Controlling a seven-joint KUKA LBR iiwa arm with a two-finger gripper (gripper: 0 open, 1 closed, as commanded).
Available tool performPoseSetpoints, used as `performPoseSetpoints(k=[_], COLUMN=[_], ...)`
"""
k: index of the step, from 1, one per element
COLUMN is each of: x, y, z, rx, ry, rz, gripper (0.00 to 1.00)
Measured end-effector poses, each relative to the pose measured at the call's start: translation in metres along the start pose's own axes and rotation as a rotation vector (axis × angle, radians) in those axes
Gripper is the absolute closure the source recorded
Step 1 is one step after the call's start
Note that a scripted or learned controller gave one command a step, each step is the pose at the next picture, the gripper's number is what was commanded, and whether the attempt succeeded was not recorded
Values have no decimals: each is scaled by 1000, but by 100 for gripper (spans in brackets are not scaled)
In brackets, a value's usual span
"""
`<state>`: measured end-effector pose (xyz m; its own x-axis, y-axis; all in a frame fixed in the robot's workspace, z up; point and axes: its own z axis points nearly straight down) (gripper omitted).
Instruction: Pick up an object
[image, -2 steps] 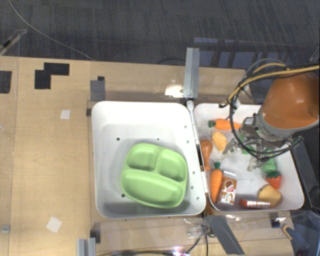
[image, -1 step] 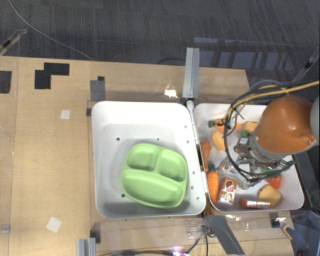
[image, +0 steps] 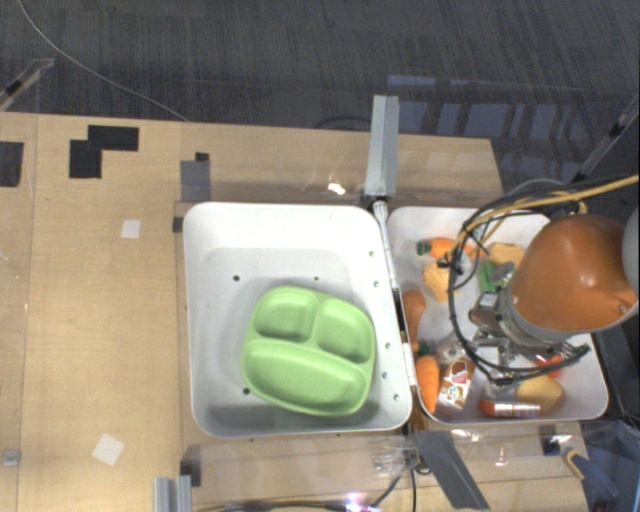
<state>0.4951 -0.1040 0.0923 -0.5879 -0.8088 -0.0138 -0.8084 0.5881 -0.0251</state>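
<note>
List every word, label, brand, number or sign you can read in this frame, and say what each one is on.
None can be read.
Small carton in the right bin: red and white print, too blurred to read.
Red-tipped item near that bin's front wall: light label, too small to read.
Green divided plate in the left bin: no markings visible.

No legible text, brand, number or sign found. The small packet (image: 455, 385) in the right bin (image: 600, 395) carries a red and white printed label, but its lettering is too small and blurred to read. The black squares (image: 100, 148) on the bench (image: 90, 330) are plain patches and bear no characters. The green tray (image: 310, 350) is unmarked on its visible face.
</note>
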Motion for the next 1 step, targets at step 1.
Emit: performPoseSetpoints(k=[1], x=[-6], y=[-2], z=[-12], rx=[7], ry=[-9], rz=[-8], gripper=[100])
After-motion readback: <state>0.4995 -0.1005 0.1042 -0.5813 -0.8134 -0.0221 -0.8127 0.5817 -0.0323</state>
